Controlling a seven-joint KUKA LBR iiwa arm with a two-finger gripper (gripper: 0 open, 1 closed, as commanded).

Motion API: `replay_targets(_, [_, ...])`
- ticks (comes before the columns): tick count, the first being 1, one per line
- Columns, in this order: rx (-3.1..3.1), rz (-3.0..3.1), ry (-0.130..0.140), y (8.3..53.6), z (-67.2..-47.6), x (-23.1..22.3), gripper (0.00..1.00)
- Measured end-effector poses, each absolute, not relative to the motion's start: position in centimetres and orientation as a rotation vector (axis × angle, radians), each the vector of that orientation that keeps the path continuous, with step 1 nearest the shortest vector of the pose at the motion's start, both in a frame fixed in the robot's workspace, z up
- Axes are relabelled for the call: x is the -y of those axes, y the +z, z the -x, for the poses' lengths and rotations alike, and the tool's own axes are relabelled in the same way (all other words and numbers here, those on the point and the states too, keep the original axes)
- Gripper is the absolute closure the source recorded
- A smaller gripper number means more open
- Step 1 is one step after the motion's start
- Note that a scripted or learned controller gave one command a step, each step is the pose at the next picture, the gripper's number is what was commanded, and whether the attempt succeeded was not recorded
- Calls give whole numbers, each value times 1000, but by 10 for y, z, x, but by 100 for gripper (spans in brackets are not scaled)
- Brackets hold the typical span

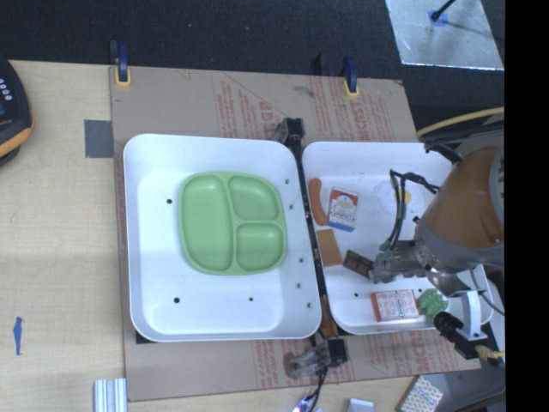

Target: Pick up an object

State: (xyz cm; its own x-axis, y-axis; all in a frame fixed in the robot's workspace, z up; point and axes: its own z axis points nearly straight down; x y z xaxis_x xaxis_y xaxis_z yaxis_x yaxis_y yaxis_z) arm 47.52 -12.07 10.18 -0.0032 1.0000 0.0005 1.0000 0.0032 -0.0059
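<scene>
Nearest to us in the right bin (343, 320) sits a flat red-and-white packet (395, 305), lying along the near wall with its long axis running left-right. Just beside it on the right we see a small green item (431, 302).

We'd call the dark brown piece (358, 264) the likeliest pick. It lies mid-bin, tilted, long axis running from upper left to lower right. It sits directly left of the gripper (390, 263), touching or all but touching its tip. We can't tell which.

We can't read the gripper state. The wrist body and cabling hide it from this angle. Nothing is visibly held.

Outward from there, a tan strip (329, 248) lies just left of the brown piece, near the bin's left wall. Farther back we have a red-white-blue packet (342, 209), with an orange sausage-like item (316, 202) beside it, its long axis front-to-back along the left wall.

The arm (463, 209) comes in from the right and covers the right part of this bin.

The left bin (146, 230) holds a green divided plate (232, 222), well apart from the gripper.

Our read is that the move turns on a short leftward offset. The brown piece's diagonal axis means the wrist probably needs rotating to close across its narrow side.
</scene>
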Motion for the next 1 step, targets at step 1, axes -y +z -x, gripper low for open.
replay_targets(1, [2227, 2219, -1, 148, -499, 134, 100])
